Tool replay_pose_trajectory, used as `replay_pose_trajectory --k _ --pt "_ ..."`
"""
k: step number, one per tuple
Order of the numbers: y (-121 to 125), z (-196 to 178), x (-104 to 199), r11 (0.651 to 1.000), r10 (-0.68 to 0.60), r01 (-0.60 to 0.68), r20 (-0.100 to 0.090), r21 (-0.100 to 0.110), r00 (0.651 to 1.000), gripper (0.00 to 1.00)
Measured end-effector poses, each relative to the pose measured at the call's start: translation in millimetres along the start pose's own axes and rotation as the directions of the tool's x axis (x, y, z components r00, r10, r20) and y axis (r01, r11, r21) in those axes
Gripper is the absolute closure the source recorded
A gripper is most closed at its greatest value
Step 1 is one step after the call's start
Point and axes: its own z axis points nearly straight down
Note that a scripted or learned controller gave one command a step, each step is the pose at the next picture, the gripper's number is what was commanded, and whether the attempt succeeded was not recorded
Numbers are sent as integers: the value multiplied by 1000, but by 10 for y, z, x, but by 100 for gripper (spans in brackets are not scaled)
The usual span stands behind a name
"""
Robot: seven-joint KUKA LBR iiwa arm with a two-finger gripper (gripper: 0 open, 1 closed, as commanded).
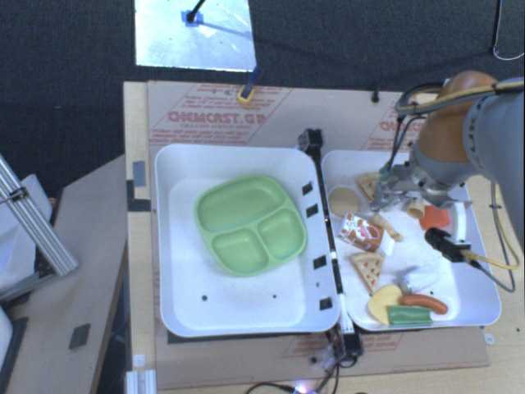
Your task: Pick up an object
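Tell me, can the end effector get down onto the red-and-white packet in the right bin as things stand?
Probably yes. The end effector hangs over the right bin, close to the red-and-white packet. The packet's top lies uncovered, though a toast triangle sits close by.

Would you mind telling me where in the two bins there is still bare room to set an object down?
The left bin has bare floor all around the green divided tray, widest along its near edge and left wall. The right bin is crowded: toy foods such as the hot dog and waffle wedge fill its middle beneath the gripper; only its near right corner is bare.
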Motion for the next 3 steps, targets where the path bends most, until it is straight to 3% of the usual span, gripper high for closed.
replay_pose_trajectory --k 2,3 --pt "-114 -1114 39 1000 -2 2 0 0 1000 100" --pt "-104 -1237 40 1000 -3 3 0 0 1000 100"
